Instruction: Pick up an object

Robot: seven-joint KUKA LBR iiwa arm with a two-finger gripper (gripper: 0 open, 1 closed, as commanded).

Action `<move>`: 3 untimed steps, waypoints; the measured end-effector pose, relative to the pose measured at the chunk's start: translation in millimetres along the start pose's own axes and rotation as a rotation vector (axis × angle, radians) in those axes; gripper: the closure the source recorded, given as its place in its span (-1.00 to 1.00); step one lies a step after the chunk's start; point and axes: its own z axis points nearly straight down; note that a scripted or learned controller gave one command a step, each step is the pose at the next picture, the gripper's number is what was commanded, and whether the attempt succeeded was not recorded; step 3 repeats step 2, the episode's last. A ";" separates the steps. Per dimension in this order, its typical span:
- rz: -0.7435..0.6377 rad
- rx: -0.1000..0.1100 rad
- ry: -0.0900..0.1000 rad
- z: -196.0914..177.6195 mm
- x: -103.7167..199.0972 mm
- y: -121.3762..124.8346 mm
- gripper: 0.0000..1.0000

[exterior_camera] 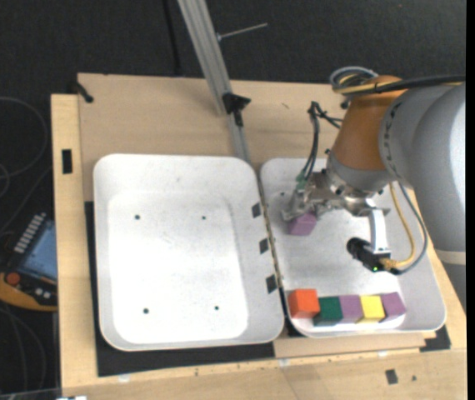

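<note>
Pincer: the grey two-finger gripper point(302, 212) is seen low in the right white bin point(421, 294), near its left wall.
Pincer state: apparently pinching the small purple cube point(302, 224); closure is judged, not certain.
Object position: directly beneath the fingertips, touching them.
Long axis: none discernible.
Other blocks: a row of orange, green, purple and yellow cubes point(347, 307), well apart, toward the near rim.
Writing: none legible.

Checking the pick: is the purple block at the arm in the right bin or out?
In: the purple block sits within the right bin, under the end effector.
</note>
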 end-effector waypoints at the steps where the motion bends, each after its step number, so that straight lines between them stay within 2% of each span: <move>1: -0.016 -0.005 0.002 -88.5 70.3 53.5 1.00; 2: -0.014 0.004 0.002 -109.4 110.5 49.5 1.00; 3: -0.014 0.004 0.002 -109.4 110.5 49.5 1.00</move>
